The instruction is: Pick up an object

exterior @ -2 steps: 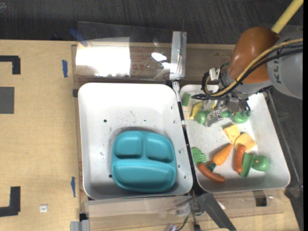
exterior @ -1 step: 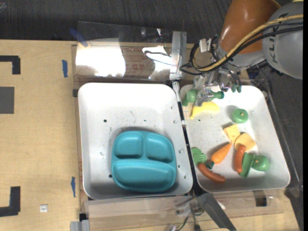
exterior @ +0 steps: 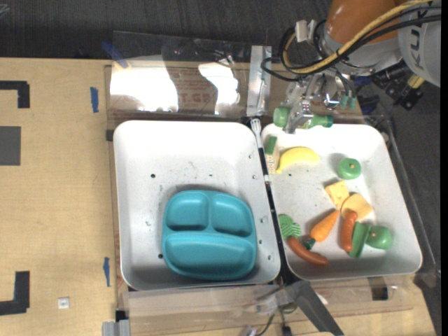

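Overhead view of two white bins. The gripper [exterior: 308,110] hangs over the far rim of the right bin [exterior: 402,208]; a green object [exterior: 302,120] lies against it, but whether this sits between the fingers, or how they stand, cannot be told. The bin holds toy food: a banana [exterior: 297,157] near the far left corner, a green apple [exterior: 348,167], cheese wedges [exterior: 346,199], two carrots [exterior: 334,226], a red pepper [exterior: 306,250] and a second apple [exterior: 380,237] toward the near side. All appear to be light, stiff, smooth plastic, likely to slip from a poor pinch. The banana stands apart from its neighbours and is best taken across its narrow middle. The left bin [exterior: 140,152] bears a teal tray [exterior: 208,235]. Both bins rest on a brown bench [exterior: 49,187], with shiny plastic sheeting [exterior: 182,86] behind.
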`<state>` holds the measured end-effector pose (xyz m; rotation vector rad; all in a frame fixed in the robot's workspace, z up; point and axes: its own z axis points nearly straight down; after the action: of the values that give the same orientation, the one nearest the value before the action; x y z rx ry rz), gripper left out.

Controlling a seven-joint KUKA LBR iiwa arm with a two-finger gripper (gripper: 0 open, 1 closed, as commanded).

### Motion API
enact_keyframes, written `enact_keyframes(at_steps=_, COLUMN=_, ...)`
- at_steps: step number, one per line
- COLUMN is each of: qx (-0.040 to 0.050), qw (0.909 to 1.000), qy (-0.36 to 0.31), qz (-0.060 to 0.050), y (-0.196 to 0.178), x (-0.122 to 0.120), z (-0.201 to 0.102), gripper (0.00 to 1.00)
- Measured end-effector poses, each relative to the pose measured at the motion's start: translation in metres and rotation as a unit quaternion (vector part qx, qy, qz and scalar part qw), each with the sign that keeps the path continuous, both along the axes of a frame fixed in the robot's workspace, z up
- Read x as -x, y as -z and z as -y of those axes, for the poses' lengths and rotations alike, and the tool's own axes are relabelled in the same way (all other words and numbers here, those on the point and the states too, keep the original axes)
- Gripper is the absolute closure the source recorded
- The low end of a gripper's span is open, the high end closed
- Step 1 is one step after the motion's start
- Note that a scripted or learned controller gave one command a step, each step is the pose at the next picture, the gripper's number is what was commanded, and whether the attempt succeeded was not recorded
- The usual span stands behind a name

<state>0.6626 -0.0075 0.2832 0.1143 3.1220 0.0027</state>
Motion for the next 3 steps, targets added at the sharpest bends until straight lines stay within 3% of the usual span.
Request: enact_keyframes(at_steps=3, qx=0.0010, qw=0.9999, qy=-0.002, qz=0.012, y=-0.033, x=-0.004, z=-0.002, gripper=1.00)
